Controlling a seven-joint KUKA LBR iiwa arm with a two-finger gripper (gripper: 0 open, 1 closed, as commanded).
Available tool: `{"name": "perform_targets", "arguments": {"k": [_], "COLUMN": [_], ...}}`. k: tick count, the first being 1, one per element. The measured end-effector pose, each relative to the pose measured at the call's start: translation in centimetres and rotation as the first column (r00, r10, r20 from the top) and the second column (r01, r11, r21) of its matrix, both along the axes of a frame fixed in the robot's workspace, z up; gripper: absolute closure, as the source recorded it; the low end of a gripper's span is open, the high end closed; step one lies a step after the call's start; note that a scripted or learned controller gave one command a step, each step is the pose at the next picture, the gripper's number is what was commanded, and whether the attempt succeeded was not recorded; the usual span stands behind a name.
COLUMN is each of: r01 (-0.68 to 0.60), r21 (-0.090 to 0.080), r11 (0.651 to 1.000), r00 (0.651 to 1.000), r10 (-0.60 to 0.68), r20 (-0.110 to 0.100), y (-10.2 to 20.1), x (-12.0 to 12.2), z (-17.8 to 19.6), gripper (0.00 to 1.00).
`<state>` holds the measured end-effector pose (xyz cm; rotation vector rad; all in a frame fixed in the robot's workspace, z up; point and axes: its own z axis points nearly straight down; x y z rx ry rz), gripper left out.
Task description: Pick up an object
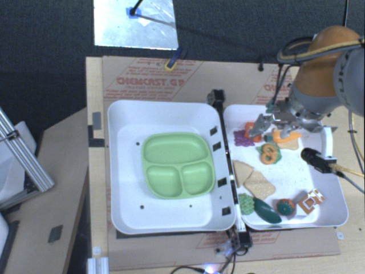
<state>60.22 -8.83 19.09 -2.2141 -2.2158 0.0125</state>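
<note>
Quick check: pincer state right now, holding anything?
Pincer: low over the right shallow white bin, by the small purple toy grape bunch; open or closed cannot be told, no grasp visible.

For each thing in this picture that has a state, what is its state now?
Green three-compartment plastic plate: flat in the left white bin, nothing on it.
Two-finger gripper: low over the right white bin, beside the purple toy grapes.
Dark green toy vegetable: lying flat.
</note>
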Motion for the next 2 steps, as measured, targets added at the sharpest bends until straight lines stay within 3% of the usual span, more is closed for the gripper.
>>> {"name": "perform_targets", "arguments": {"k": [1, 2], "r01": [-0.002, -0.001], "r21": [-0.001, 0.0], "r11": [1.0, 1.0], "r00": [1.0, 1.0], "r10": [0.002, 0.001], "r20": [0.013, 0.01], "y": [0.0, 0.6], "x": [0.3, -0.2], "z": [0.7, -5.2], "gripper": [0.0, 0.0]}}
